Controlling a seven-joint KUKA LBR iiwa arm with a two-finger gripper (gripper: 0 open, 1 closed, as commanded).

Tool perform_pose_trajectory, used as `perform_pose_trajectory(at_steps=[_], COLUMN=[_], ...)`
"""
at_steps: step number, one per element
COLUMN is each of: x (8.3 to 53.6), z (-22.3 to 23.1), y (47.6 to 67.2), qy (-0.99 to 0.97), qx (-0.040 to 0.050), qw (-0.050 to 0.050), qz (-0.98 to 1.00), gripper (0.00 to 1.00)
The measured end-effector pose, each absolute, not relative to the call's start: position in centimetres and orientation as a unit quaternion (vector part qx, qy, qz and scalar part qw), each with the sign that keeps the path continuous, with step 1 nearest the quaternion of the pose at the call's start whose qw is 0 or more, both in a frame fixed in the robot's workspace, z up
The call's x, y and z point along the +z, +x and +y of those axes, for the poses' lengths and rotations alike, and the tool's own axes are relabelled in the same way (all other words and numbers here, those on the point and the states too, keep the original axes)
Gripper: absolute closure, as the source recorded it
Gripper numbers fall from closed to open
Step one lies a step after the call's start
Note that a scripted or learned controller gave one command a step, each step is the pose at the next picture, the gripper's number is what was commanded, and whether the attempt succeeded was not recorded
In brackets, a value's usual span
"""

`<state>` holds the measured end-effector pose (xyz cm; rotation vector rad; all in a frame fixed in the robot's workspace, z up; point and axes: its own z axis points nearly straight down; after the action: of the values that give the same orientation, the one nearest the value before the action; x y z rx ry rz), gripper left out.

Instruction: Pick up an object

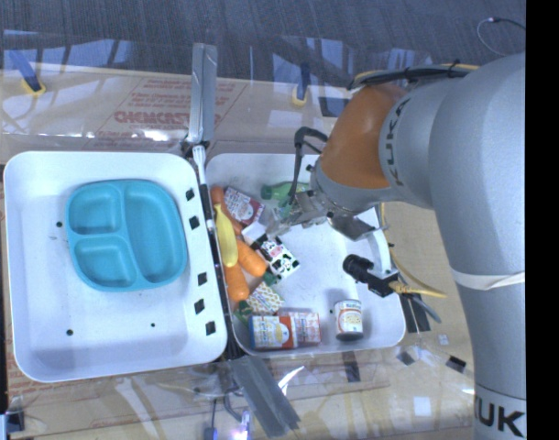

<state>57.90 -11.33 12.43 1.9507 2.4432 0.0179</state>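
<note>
Grey arm (463, 181) reaches into the right bin (307, 168) above the toy food, but I cannot tell how its jaws stand.

The arm (481, 209) carries dark capital letters near its lower end, "UK" legible at the view's edge. A clear sheet (160, 108) lying on the tabletop behind the bins bears red print, seen reversed and too faint to read. The labels on the small can (349, 319) and the packet (284, 329) are too small to read.
</note>
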Motion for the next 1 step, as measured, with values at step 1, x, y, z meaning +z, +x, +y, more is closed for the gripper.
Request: perform_pose_trajectory(at_steps=[1], x=[12.25], z=[-11.29], y=[57.79], qy=[0.624], qx=[0.0047], qw=[0.006], qz=[0.782], gripper=[0.0])
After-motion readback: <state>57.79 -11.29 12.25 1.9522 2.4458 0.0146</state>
